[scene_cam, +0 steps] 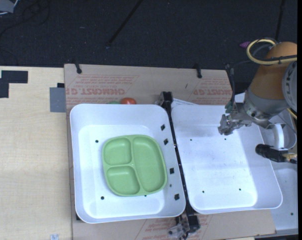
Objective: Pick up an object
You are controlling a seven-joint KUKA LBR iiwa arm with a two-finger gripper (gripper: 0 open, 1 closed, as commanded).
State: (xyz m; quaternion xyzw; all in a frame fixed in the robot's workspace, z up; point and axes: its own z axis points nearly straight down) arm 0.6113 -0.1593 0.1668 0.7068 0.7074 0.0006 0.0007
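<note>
Gripper [226,129] hangs over right bin [226,194], well right of green plate [134,164]; can't tell fingers' state, so prob grabs nothing.

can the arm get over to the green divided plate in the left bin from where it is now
Probably yes. The light green three-compartment plastic plate lies flat and alone in the left white bin, with nothing above it. The gripper hovers over the right white bin; only the low black divider between bins lies between.
</note>
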